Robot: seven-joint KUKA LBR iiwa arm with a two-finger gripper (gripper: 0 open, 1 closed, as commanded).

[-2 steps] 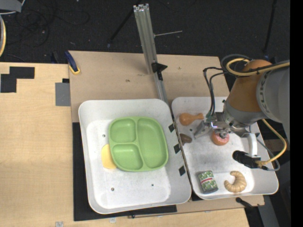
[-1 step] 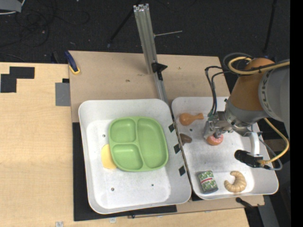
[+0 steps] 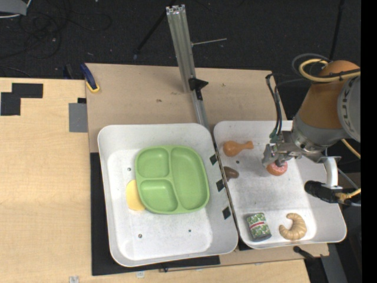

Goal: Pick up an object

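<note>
Two shallow white bins are seen side by side on a bare wooden bench (image 3: 47,158). The left bin (image 3: 159,240) is occupied by a smooth green three-compartment plate (image 3: 172,179), a yellow piece (image 3: 134,196) tucked beneath its left edge. In the right bin (image 3: 321,214), the grey arm's gripper (image 3: 277,158) is lowered directly over a small reddish rounded object (image 3: 277,168); whether it is gripped cannot be told. A curved tan croissant (image 3: 294,226), a green-labelled can (image 3: 258,226), an orange drumstick shape (image 3: 236,148) and a small brown lump (image 3: 231,172) lie apart.
</note>
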